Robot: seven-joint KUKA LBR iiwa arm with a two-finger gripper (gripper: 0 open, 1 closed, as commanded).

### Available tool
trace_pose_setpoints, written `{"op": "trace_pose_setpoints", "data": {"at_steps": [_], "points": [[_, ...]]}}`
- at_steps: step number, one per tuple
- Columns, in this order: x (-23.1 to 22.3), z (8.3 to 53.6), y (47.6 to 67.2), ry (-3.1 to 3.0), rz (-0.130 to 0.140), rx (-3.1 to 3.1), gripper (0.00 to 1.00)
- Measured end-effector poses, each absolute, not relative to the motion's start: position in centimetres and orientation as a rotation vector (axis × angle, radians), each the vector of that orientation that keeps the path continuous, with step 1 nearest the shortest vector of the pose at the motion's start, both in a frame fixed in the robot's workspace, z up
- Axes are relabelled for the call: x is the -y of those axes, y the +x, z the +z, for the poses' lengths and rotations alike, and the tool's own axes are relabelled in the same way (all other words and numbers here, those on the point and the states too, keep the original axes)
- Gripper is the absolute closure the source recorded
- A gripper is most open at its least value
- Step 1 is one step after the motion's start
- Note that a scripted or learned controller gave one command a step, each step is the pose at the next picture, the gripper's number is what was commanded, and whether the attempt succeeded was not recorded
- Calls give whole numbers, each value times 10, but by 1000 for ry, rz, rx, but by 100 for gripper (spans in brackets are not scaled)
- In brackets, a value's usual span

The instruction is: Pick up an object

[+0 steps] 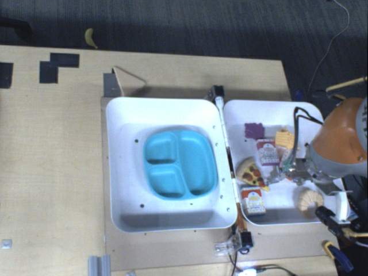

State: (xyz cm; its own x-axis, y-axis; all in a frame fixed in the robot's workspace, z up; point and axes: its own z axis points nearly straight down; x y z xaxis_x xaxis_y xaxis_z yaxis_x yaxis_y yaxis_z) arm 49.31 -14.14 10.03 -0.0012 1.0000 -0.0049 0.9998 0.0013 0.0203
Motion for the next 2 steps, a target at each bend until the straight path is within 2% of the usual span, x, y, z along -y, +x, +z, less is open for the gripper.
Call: {"op": "trace_pose_setpoints", "data": {"at_steps": [1,2], "points": [[141,111,495,2204,21,-2210,100],[141,111,495,2204,21,-2210,0]]}}
